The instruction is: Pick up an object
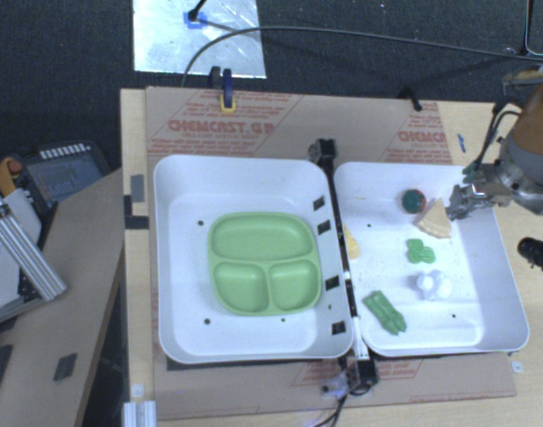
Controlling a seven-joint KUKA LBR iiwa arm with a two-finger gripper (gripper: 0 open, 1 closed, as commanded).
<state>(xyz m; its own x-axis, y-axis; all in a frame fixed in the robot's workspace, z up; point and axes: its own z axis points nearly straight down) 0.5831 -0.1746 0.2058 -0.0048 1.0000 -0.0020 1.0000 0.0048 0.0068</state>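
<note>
The right bin (485,327) holds several small items. A dark teal ball (414,200) lies at the back, with a tan wedge (436,220) just in front of it. Further forward lie a small green piece (421,253), a white lumpy piece (429,284) and a long green piece (384,312). A yellow bit (351,244) rests against the bin's left wall. My gripper (463,199) hangs low over the bin's back right, right beside the tan wedge's right edge. Whether it touches the wedge is unclear.
The left bin (178,238) holds a green divided plate (263,263). A black divider with clips (336,238) runs between the bins. A cable crosses the back of the bench (360,114). A device and metal rail (31,229) sit on the side table at left.
</note>
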